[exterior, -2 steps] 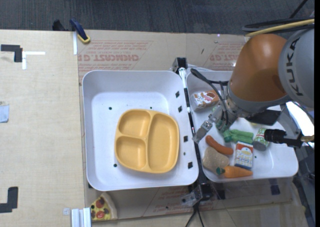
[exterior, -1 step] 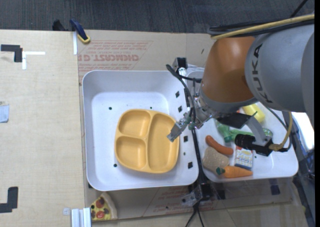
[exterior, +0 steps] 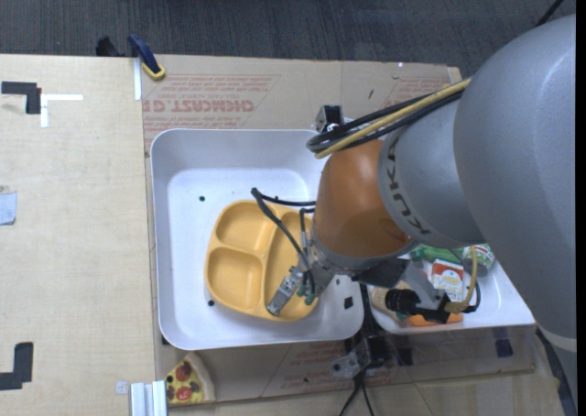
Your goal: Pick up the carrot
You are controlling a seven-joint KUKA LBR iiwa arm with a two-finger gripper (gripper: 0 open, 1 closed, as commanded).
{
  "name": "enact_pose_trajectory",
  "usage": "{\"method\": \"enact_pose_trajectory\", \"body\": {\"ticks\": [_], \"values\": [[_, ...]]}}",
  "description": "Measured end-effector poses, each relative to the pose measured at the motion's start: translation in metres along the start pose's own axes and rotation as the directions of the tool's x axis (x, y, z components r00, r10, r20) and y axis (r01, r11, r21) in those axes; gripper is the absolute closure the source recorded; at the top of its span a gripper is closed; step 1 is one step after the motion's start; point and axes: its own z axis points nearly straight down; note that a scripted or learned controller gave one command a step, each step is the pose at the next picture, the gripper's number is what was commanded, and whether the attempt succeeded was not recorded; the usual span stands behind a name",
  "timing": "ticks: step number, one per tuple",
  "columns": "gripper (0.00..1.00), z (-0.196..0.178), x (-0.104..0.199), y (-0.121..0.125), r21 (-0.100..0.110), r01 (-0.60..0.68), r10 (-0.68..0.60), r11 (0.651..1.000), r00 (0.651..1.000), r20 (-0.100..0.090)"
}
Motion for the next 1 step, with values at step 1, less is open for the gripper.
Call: {"method": "enact_pose_trajectory", "body": {"ticks": [1], "values": [[1.00,-0.0099,-0.0035,0.0006,-0.003,-0.007,0.007,1.000,1.000,0.003]]}}
